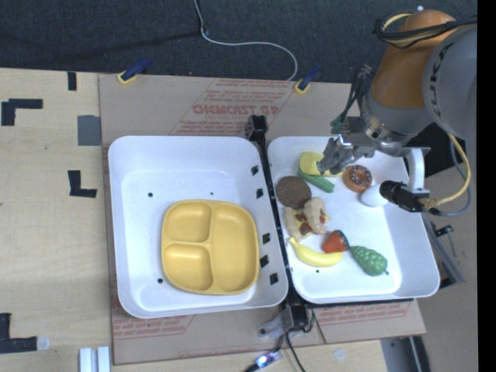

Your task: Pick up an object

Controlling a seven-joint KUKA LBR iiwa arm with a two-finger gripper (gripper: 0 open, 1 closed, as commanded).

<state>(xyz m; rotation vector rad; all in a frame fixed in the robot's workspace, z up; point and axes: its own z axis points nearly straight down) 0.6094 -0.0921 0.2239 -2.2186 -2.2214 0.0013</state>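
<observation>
We see the gripper [333,160] hanging over the far left corner of the right bin [403,263], reached in from the right, and we cannot tell whether it is spread or closed. Nothing shows pinched in it. Just beside its tip, toward the bin's left edge, lies a yellow fruit [309,162], and a green pod [319,182] lies slantwise against that fruit's near side. A brown disc [292,191] sits close to the left edge, touching the pod's end. Near it, toward us, a beige lump [308,217] rests by the same edge, and a banana [316,256] curves along the near left part of the floor with a red fruit [335,242] touching its upper end. A bumpy green vegetable [370,260] lies just right of the red fruit. A doughnut [358,177] and a white egg [371,198] sit side by side toward the far right edge, just right of the gripper. Open white floor shows along the right edge and in the near right corner. The left bin [138,169] holds a yellow plate [210,246] set toward its near edge, with wide open floor along its far edge. Both bins stand on a cardboard sheet [225,107].
</observation>
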